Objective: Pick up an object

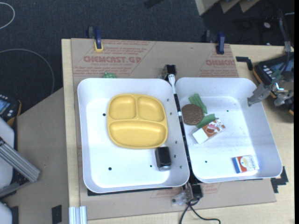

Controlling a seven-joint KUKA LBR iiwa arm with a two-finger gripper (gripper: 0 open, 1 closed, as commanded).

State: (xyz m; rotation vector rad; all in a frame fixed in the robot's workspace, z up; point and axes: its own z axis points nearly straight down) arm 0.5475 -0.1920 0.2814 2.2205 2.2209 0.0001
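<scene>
**Gripper at right rim of right bin; all candidate objects lie to its left**

The gripper (259, 95) sits at the far right of the camera view, just over the upper right rim of the right bin (261, 125). Its metal parts are small and partly lost against clutter behind it, so whether it is open or closed cannot be told. Nothing is visibly held.

Outward from there, all within the right bin:
- The nearest group is a cluster near the bin's left-centre: a green leafy item (196, 100), a brown disc (192, 114) touching it, and a white card with red print (208, 130) just below, partly overlapped by a second green piece. The card's long axis runs diagonally, lower left to upper right.
- A small red, white and blue packet (245, 164) lies alone near the bin's lower right corner, well apart from the cluster and almost straight below the gripper in the view. Its long axis runs roughly left to right.

Left bin (88, 125): a yellow divided plate (137, 120) and a small black block (163, 157) near the inner wall, both well away.

Judgement: no pick has begun. The isolated packet looks the cleanest target, since nothing touches it; the cluster risks a pinch on two items at once. Either way the arm must travel inward and down from the rim.
</scene>
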